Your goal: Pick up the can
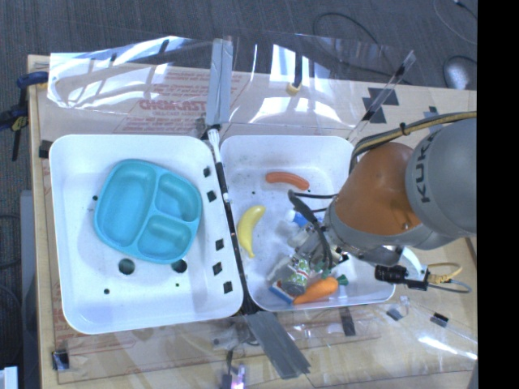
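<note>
The can (pixel 293 275), with a green, red and white label, lies on its side near the front of the right bin (pixel 243 154). An orange carrot (pixel 317 290) rests against its front right. My gripper (pixel 313 244) hangs low just behind and to the right of the can, under the arm's orange band (pixel 375 194). The arm covers the right part of this bin.
A yellow banana (pixel 249 228) lies at the right bin's left side and a reddish sausage (pixel 287 180) toward its back. A small blue item (pixel 303 216) pokes out beside the gripper. The left bin (pixel 69 298) holds a blue divided plate (pixel 148 211).
</note>
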`<state>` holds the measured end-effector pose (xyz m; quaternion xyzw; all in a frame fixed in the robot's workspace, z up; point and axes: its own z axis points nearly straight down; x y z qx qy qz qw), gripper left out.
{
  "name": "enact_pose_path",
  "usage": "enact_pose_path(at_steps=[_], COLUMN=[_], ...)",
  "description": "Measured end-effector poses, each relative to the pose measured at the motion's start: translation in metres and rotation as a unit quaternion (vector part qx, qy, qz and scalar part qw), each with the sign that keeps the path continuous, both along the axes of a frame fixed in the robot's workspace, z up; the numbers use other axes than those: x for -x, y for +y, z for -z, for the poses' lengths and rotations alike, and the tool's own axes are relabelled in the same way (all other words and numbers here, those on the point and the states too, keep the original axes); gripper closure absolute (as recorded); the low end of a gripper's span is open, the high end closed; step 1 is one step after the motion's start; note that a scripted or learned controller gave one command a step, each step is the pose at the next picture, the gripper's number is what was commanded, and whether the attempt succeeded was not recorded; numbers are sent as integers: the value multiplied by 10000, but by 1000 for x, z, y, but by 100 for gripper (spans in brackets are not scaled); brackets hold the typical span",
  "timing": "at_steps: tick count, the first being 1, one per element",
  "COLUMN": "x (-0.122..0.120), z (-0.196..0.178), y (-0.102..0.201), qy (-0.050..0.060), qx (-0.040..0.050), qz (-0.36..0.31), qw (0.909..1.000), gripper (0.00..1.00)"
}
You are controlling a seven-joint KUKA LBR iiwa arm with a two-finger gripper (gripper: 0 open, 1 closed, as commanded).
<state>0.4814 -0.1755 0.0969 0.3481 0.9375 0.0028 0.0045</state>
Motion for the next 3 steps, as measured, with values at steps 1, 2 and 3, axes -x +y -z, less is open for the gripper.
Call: enact_pose_path(at_steps=[1, 2, 3], x=[0, 4, -27], z=[-10, -118, -183], y=[1, 15, 72], qy=[17, 42, 41], qx=[-10, 17, 12], qz=[-30, -294, 763], qw=[10000, 9996, 9971], gripper=[100, 100, 100])
